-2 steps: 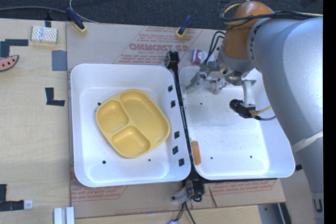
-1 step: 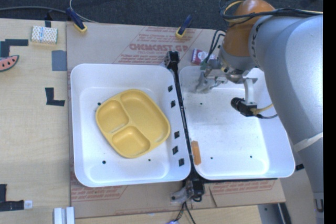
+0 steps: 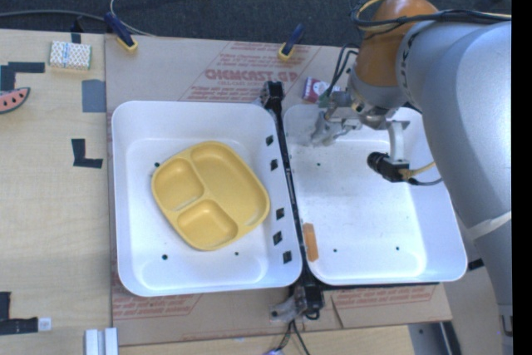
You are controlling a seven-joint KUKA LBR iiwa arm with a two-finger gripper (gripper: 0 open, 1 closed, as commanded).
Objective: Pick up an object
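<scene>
Arm over the right bin, with candidate objects in both bins

The grey arm (image 3: 465,96) reaches in from the right, placing its gripper (image 3: 326,129) low over the right bin (image 3: 374,262) near its far left corner, presumably for a descent; whether the fingers are wide or narrow cannot be told, as they blur against the white floor. A yellow divided tray (image 3: 209,194) lies flat in the left bin (image 3: 133,179); a small orange piece (image 3: 310,242) rests against the right bin's left wall

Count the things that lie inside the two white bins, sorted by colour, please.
Yellow: 1, the divided plate in the left bin
Orange: 1, a small orange piece at the left wall of the right bin
Total: 2
</scene>
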